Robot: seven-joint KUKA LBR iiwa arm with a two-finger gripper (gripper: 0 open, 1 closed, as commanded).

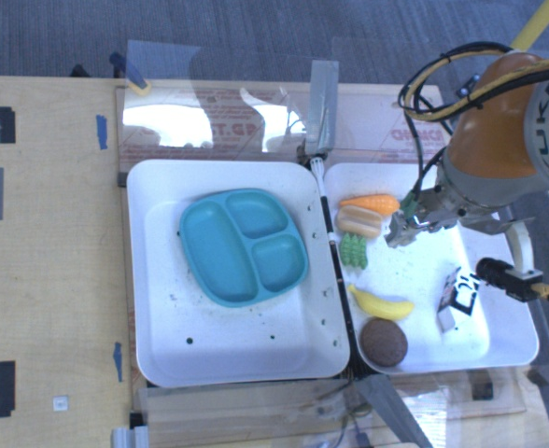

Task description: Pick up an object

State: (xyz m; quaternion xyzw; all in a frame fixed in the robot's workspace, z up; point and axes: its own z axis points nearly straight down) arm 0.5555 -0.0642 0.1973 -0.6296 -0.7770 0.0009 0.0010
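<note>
Tabletop (41,250) bearing two white bins. Right bin (513,343): hot dog (361,220) and carrot (370,203) at 10 o'clock; gripper (401,231) just beside them, finger state indiscernible. Banana (383,302) and brown ball (384,341) at 7 o'clock. Left bin (153,334): blue tray (244,246).

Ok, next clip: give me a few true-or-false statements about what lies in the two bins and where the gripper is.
1. The blue tray lies in the left bin. True.
2. The banana lies on the blue tray. False: it is in the right bin.
3. The gripper is over the right bin, beside the hot dog. True.
4. The carrot is in the left bin. False: right bin, by the hot dog.
</note>
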